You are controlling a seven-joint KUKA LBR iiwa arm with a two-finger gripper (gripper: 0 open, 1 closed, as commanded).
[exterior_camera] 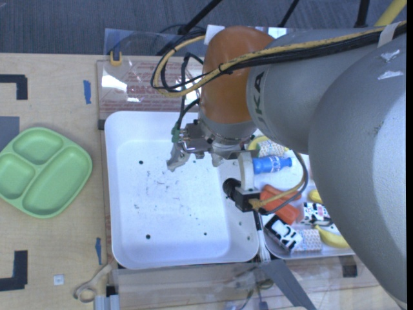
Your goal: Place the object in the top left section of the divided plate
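Observation:
A light green divided plate (72, 166) lies on the wooden bench at the far left, outside the bins. It has two small sections along its left side and one long section on its right. My gripper (176, 159) hangs over the upper middle of the left white bin (122, 237), well to the right of the plate. I see nothing held at its tip. Several candidate objects lie in the right bin, partly hidden by the arm: a blue bottle (273, 165), an orange-red item (282, 203), a yellow banana (333, 238) and a black-and-white item (284, 234).
The grey arm with its orange band (229, 76) covers most of the right bin and the view's right side. Black cables run over the wrist. A clear plastic sheet (132, 79) lies behind the left bin. Blue tape marks dot the bench.

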